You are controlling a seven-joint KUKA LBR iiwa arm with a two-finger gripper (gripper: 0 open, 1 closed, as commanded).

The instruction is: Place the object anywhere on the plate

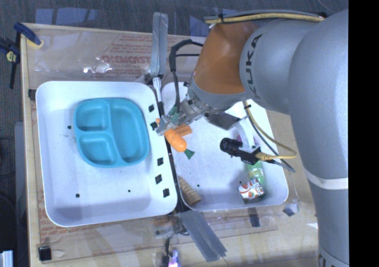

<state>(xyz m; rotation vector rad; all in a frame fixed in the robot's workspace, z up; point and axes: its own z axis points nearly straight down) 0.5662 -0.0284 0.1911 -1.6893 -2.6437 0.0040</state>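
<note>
Toy carrot point(177, 138), orange with a green stub at its lower-right end, lies at centre frame in the right bin point(219, 196), close against that bin's left wall where the two bins meet. Pincer point(170, 120) sits right at the carrot's upper-left end, touching or nearly so. That spot is too cluttered to tell whether it is wide or closed, and no grip on the carrot can be confirmed. Arm point(284, 41) comes in from the upper right. Blue plate point(111, 131), three compartments, nothing on it, lies in the left bin point(59, 200) at centre-left of frame, cut off from the carrot by the bin walls. Also in the right bin are a small green and red container point(254, 184) at lower right and a brown bristly thing point(188, 189) at the lower-left corner, partly hidden by the rim. Handling, as a judgement: the carrot looks like a light moulded toy, stiff and not fragile. Its smooth taper is probably slippery and could squirt out toward the thin end. The best hold is likely across the thick orange middle, closing on the short axis, not on the stub or tip. The wall on the left leaves little room, so the pincer risks catching the rim. It may roll on landing, but the plate's ridges should stop it.
</note>
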